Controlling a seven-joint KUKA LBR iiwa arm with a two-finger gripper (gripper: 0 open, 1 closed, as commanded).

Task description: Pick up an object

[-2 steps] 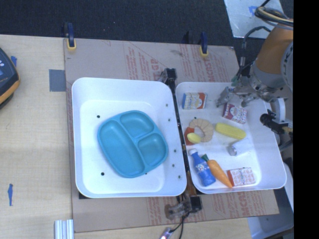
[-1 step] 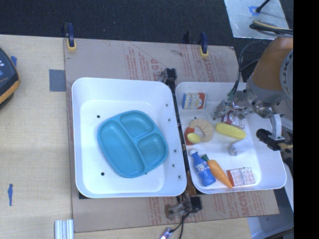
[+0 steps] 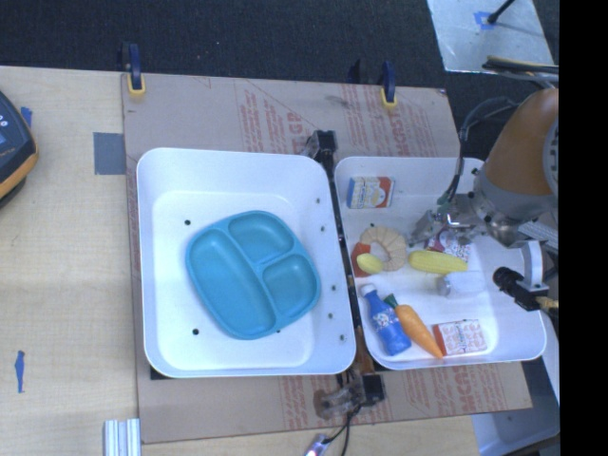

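I am in the approach step: my hand (image 3: 446,228) hangs low in the right bin (image 3: 518,350), just above the corn cob (image 3: 438,262); how it is set I cannot tell; next I must settle squarely over the cob and close on it

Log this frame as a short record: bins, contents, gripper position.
left bin: holds a blue divided plate
right bin: holds a small carton, shrimp toy, corn cob, blue bottle, carrot, red-and-white packet
arm: enters from the view's right
gripper: low over the right bin, just above the corn cob
grasp: nothing visibly between the fingers
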